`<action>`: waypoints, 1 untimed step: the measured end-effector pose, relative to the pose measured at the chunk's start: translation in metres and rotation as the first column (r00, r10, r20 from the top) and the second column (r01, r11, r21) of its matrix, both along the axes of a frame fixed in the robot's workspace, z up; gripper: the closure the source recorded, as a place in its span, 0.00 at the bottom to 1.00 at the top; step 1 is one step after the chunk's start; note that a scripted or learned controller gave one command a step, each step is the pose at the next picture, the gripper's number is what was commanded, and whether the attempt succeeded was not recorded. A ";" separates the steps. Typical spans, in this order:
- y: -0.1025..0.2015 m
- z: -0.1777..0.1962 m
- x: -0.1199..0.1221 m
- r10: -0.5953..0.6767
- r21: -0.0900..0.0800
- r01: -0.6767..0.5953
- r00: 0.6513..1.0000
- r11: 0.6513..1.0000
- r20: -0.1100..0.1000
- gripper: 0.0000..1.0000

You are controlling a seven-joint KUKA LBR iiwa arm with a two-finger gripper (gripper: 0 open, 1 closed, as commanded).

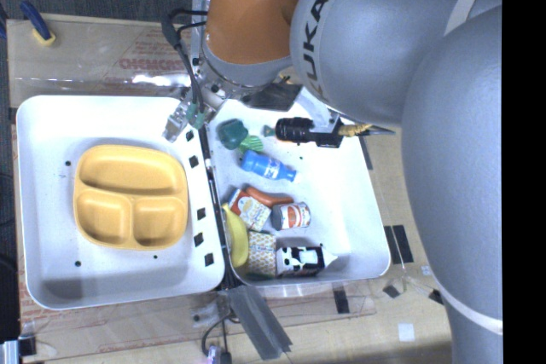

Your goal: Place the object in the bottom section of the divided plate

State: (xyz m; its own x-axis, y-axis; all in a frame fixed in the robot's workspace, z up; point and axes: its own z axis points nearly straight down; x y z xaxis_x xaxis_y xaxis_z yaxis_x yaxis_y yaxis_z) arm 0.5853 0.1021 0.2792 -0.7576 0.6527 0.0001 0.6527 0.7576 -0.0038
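The gripper (181, 122) shows just left of the frame's centre, near the top edge of the bins, hanging over the seam where the two white bins meet; its metal fingertips are small and blurred, so how far apart they stand cannot be told, nor whether anything lies between them. Above it rises the orange band (252, 0) and the grey arm (409, 55), filling the upper right. Just right of the gripper, in the right bin (363, 217), lie a teal object (231, 131), a blue bottle (268, 167), a small can (291, 216), a banana (238, 238) and a black-and-white carton (300, 259). In the left bin (43, 183) sits the yellow divided plate (130, 194), its sections bare.
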 end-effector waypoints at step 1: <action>-0.008 -0.005 0.032 -0.199 -0.001 0.199 0.980 0.980 0.000 1.00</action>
